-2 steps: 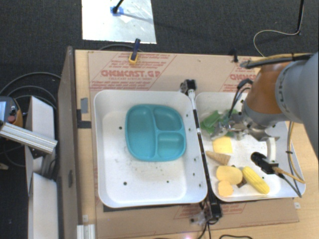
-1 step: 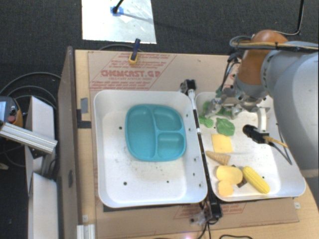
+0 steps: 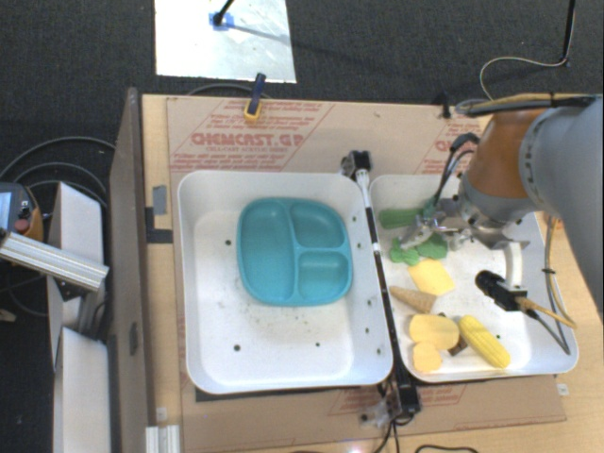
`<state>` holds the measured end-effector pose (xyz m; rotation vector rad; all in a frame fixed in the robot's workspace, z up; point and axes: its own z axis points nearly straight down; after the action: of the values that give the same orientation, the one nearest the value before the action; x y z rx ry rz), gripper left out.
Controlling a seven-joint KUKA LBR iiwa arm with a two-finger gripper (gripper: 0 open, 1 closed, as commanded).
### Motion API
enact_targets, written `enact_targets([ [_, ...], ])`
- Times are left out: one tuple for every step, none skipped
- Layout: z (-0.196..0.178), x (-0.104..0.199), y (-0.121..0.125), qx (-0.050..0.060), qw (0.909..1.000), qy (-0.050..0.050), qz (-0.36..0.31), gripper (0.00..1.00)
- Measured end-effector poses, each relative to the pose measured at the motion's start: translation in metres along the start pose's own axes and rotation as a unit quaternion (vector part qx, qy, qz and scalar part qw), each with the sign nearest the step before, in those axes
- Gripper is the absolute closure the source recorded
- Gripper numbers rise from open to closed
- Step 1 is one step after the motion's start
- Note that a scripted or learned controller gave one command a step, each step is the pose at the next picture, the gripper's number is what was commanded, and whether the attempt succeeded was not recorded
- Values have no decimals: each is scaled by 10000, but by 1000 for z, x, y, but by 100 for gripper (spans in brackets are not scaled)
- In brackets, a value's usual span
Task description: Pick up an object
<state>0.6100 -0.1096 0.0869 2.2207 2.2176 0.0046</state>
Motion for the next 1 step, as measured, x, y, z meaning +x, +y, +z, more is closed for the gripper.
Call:
enact_targets([
  [1,-5,41,-10,10000,-6,-34,0],
])
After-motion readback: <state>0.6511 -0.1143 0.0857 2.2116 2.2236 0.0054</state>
